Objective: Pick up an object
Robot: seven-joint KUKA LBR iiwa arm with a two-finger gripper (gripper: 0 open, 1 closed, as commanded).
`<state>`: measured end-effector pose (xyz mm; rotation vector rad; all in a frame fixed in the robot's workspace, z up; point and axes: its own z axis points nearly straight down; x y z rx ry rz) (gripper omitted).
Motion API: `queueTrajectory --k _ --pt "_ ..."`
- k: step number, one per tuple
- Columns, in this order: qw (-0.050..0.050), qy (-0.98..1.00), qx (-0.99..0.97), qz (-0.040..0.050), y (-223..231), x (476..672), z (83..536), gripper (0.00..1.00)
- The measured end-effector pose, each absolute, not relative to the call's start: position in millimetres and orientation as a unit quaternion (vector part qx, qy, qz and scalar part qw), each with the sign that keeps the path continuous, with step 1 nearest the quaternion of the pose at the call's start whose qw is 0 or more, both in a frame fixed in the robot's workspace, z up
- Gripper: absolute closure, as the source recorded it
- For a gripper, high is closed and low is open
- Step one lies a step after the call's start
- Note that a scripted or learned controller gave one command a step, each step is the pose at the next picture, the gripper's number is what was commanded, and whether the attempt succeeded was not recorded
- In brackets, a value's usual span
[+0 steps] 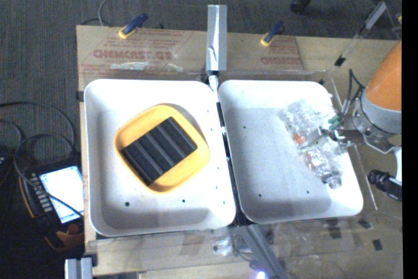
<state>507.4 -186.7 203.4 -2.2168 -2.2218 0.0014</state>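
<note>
Gripper [333, 134] sits at the crumpled clear plastic wrap [312, 140] in the right bin [261, 160]; grip state unclear. Close on the bunched middle, then lift slowly.

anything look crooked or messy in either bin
The yellow tray with black ridges lies turned at an angle to the left bin's walls. In the right bin, the clear plastic wrappers are crumpled in a loose heap by the end effector.
</note>
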Motion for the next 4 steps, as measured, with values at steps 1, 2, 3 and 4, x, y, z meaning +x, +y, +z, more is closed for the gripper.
queueTrajectory --k 1,2,3,4 --pt "-0.004 -0.760 -0.650 -0.0039 -216 538.0 104 0.00" --pt "-0.014 -0.771 -0.636 -0.0034 -207 545.7 98 0.00" --pt "-0.018 -0.772 -0.635 -0.0064 -206 549.5 112 1.00" --pt "0.003 -0.702 -0.712 0.0036 -122 592.7 179 1.00"
